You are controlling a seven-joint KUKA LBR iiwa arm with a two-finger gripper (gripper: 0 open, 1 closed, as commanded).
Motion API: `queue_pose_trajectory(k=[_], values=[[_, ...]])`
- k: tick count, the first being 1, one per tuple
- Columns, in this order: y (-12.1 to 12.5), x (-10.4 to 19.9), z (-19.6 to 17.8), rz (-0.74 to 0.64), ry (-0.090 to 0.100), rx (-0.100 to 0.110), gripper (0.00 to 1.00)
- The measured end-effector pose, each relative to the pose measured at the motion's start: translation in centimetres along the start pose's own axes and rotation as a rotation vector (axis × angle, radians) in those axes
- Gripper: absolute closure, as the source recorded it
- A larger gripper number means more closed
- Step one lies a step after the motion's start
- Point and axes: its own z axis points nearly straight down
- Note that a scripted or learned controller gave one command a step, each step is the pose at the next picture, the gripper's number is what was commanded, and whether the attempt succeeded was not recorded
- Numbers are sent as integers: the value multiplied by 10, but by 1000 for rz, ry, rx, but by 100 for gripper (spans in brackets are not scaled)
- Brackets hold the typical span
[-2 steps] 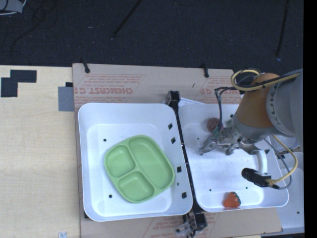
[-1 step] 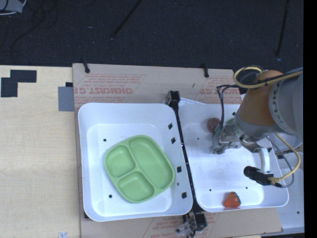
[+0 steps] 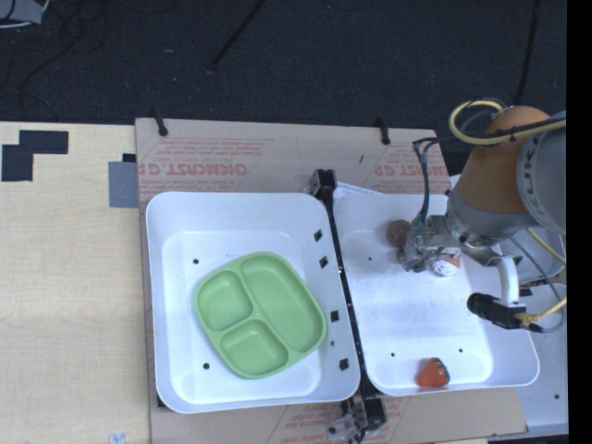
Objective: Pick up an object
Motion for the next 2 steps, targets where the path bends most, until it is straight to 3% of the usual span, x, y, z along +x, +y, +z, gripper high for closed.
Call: queue_pose_trajectory(k=[2], values=[[-1, 1, -91, -1, 0, -1, 100]])
